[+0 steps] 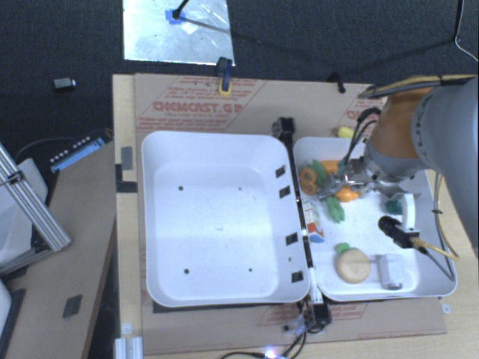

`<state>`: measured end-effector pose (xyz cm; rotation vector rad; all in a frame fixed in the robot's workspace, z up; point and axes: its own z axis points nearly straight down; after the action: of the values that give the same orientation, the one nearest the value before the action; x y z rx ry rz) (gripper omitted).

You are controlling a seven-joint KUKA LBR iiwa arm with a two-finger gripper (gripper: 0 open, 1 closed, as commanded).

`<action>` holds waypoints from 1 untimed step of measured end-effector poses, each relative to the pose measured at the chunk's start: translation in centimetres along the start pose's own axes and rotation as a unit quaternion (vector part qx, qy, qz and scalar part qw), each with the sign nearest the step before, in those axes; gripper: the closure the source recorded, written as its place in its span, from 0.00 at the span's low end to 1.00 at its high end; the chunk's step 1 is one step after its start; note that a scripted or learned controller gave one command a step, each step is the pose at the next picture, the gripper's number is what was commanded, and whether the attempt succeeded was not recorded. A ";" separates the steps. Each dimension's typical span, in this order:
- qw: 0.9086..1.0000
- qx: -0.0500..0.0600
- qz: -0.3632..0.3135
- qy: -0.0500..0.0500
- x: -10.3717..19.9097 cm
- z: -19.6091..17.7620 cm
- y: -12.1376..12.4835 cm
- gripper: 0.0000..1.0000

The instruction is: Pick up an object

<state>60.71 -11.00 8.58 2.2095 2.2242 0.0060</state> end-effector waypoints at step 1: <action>1.000 0.002 0.001 0.001 -0.1 -1.0 -0.2 1.00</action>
<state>60.50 -11.06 9.58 2.2139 2.2247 0.0042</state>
